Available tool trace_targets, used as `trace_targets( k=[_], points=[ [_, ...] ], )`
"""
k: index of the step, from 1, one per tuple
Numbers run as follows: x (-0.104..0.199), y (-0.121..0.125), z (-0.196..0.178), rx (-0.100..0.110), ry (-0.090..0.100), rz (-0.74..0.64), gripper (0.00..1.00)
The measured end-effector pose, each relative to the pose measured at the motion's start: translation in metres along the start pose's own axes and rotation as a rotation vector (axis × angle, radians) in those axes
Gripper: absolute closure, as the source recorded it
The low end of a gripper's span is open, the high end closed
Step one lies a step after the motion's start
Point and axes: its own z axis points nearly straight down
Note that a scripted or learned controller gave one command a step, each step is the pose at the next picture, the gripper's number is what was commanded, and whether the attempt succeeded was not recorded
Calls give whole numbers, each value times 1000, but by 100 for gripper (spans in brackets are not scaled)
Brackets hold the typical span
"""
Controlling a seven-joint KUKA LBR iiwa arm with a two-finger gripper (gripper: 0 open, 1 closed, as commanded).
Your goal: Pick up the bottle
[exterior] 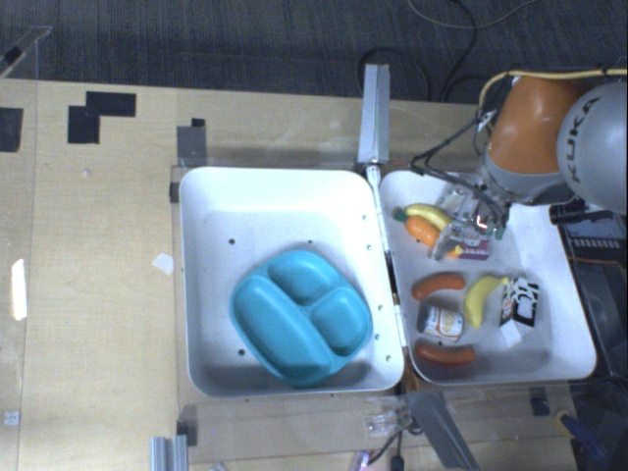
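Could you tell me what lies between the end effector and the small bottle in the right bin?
In the camera view, a red sausage lies between the end effector and the bottle, with a yellow banana just right of that line.

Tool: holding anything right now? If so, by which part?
Cannot be told. The tool sits low in the right bin over small items near the banana; nothing visibly between its tips.

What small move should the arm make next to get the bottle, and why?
Probably shift the hand toward the near end of the right bin and stop above the bottle. The hand hangs over the far end, beside the banana and carrot, while the bottle lies between two sausages.
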Motion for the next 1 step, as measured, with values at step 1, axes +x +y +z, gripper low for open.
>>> trace_targets(
  k=[1],
  points=[
    [-11,1,-34,0,1,-125,0]
  ],
)
